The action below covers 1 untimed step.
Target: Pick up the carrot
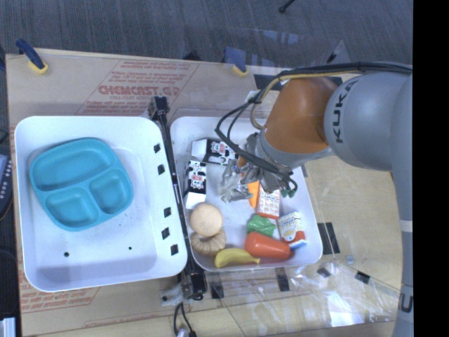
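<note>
- The tool (pixel 242 181) hangs low over the middle of the right bin (pixel 313 239); whether it is wide, narrow or holding anything cannot be told.
- The carrot (pixel 267 246) lies near that bin's front edge, long axis running left to right, narrow end toward the right.
- Beside it: a banana (pixel 235 258), a green pepper (pixel 262 225), a round bun (pixel 206 219) and small cartons (pixel 196 176).
- The left bin (pixel 84 269) holds a blue divided plate (pixel 79 182).

The arm's orange band (pixel 298 114) covers the far part of the right bin (pixel 316 248); the pincer (pixel 242 184) beneath is a blurred tangle, its grip unreadable, and the arm runs off the right edge
</note>
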Available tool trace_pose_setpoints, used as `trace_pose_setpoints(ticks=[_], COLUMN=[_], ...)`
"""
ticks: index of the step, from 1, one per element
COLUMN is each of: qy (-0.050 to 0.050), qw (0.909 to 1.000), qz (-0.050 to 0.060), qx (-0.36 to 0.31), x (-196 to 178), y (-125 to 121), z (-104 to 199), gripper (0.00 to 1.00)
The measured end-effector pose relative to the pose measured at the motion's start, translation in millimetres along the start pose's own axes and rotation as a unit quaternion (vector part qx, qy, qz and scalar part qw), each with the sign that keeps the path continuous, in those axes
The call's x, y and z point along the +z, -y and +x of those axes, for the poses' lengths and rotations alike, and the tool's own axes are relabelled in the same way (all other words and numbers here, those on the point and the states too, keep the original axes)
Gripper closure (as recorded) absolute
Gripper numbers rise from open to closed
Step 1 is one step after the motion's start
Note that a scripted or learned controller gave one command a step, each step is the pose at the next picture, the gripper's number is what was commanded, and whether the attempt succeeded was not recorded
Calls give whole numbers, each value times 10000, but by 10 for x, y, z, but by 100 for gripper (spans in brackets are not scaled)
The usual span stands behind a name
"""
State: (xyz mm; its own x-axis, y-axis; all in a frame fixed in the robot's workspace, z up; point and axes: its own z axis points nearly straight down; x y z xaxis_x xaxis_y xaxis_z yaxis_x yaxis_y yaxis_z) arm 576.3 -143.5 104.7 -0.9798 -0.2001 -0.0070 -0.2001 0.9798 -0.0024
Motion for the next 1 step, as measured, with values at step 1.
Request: trace_pose_setpoints(ticks=[1], qy=[-16], qw=[9885], qz=[0], qx=[1510], x=[-444], y=[-65], z=[239], gripper=[100])
